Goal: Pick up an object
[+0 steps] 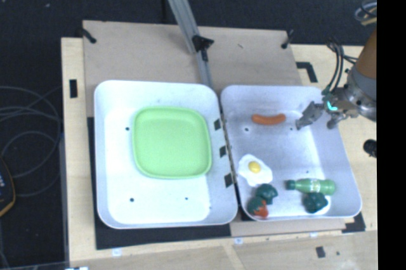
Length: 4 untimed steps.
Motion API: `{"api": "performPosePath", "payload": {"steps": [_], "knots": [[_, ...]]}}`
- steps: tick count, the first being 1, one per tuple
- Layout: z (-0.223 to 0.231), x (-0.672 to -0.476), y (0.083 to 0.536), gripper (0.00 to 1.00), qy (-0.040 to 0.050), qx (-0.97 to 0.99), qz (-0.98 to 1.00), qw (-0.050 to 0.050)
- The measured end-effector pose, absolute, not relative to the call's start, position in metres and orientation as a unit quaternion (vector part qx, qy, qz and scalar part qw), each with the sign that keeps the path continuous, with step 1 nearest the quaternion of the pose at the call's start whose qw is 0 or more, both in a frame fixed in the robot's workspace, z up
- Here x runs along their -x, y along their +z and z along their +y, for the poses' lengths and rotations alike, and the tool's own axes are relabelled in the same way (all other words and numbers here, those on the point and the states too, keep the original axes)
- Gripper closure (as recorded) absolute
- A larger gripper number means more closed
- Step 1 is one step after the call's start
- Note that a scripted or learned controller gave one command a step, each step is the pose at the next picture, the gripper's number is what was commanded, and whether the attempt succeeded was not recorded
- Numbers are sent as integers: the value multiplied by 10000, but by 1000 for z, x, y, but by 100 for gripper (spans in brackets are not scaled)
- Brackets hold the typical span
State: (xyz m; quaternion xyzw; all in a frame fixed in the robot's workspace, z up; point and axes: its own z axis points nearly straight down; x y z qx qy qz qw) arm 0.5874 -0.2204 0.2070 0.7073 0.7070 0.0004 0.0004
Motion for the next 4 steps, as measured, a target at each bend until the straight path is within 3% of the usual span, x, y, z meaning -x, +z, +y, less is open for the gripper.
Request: {"api": "performPosePath", "payload": {"steps": [1, 3, 4], "knots": [[-220, -587, 207, 0, 3, -7073, 7070, 4], [-227, -586, 112, 0, -12, -7074, 7068, -12], [-228, -586, 100, 0, -5, -7073, 7069, 3]]}}
